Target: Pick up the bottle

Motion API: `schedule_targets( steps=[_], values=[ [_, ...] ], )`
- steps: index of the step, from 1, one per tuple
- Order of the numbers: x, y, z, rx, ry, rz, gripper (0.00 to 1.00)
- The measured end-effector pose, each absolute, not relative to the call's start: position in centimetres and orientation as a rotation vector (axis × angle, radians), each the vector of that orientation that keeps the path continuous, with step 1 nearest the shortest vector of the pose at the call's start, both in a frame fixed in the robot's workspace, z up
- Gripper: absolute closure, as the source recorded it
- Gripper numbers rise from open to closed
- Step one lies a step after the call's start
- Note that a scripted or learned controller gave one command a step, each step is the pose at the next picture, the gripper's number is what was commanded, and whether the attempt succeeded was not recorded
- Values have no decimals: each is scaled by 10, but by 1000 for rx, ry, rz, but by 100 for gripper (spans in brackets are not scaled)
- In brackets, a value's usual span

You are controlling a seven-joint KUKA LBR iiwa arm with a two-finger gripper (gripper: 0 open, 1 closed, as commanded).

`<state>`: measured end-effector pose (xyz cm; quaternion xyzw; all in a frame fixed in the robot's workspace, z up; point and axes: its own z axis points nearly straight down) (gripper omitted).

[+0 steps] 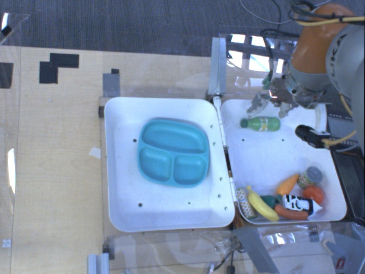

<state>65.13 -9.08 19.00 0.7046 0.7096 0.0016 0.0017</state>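
The bottle (261,124) lies on its side near the far edge of the right bin (268,158), cap pointing left, with bare white floor on its near side and to its left. The other items crowd the near corner: a banana (261,205), a carrot (287,184), a small can (309,176) and a tomato (315,194), all well apart from the bottle. The left bin (122,153) holds a blue divided tray (173,152). The arm (325,50) reaches in from the right, wrist bent downward. Its gripper (269,103) hangs just above the bottle, fingers spread wide and holding nothing.
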Motion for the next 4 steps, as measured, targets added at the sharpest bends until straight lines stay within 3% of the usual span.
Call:
schedule_targets(
  steps=[1, 2, 3, 4],
  values=[
    [629, -45, 227, 2433, 1984, 6, 0],
    [621, -83, 112, 2379, 2051, 2, 0],
    [666, -119, 86, 2446, 1998, -17, 0],
    [663, -159, 84, 2272, 2214, -24, 0]
  ],
)
